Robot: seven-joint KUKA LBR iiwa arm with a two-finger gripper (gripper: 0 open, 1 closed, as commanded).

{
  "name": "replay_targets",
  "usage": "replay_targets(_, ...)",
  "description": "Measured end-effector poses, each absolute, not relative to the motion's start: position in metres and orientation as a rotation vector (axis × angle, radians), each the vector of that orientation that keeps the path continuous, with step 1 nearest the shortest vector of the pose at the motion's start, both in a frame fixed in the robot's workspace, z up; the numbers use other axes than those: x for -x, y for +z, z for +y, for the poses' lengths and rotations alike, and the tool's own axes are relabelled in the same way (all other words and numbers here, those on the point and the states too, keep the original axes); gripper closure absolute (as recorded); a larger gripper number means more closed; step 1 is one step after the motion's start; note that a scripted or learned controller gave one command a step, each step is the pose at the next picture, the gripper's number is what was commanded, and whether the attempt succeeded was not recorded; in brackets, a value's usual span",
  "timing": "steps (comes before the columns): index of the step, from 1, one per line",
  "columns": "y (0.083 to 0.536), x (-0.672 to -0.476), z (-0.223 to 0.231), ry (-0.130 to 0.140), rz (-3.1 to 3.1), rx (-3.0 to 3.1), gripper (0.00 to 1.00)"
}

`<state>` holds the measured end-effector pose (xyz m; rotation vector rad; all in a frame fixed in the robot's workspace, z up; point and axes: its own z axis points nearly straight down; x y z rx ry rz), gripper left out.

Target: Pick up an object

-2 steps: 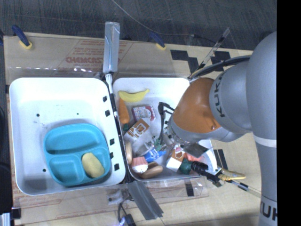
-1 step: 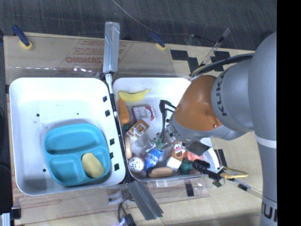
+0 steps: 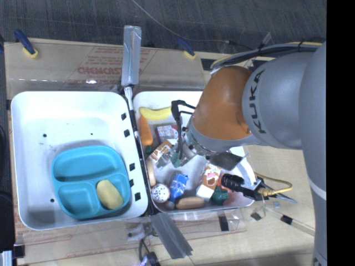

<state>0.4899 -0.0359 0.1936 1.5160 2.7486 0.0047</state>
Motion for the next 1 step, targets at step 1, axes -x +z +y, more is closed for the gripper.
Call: replay_targets(1, 0.1374, -0.4766, -0.1356, -0.002, 2.922, -1.159, 1.0)
